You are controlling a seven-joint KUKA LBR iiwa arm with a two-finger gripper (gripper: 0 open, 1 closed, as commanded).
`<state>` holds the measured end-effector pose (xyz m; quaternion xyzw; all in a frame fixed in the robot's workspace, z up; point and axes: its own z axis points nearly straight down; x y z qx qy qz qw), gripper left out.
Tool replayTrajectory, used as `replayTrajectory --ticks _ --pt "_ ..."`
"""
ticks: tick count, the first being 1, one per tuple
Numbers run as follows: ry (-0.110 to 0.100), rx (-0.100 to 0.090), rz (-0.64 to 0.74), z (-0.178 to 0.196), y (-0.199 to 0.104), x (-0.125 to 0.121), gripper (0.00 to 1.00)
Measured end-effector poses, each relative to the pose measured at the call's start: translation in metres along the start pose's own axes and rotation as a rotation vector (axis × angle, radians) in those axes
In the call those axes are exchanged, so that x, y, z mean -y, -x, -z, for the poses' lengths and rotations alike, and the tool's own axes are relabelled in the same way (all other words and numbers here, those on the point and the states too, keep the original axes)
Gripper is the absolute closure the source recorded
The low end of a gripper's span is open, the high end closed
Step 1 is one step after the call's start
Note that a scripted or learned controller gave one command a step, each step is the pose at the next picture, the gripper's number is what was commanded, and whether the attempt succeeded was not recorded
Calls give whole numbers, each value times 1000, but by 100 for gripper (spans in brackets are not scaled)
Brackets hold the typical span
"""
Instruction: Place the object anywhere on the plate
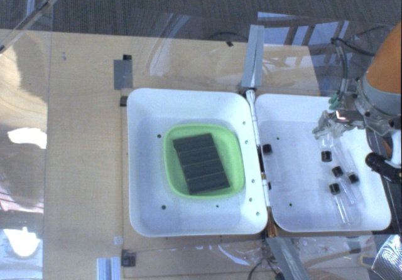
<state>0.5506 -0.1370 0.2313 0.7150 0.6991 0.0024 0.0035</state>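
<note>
Placement apparently done: dark block on green plate, frame centre-left. Gripper at right; grip state indeterminable.

The pale wooden desk carries two shallow white bins set side by side, their inner rims touching. The left bin lies near the desk's middle and the right bin reaches toward its right end. A small dark bracket sits just beyond the left bin's far corner.
</note>
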Motion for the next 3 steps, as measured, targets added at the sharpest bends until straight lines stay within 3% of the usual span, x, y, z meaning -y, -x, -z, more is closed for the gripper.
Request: replayTrajectory --ticks 1,2,3 --pt "-6 -2 35 -47 -84 45 100" --pt "-1 -3 308 -45 -189 28 100" --pt "-1 -3 307 -45 -188 28 0"
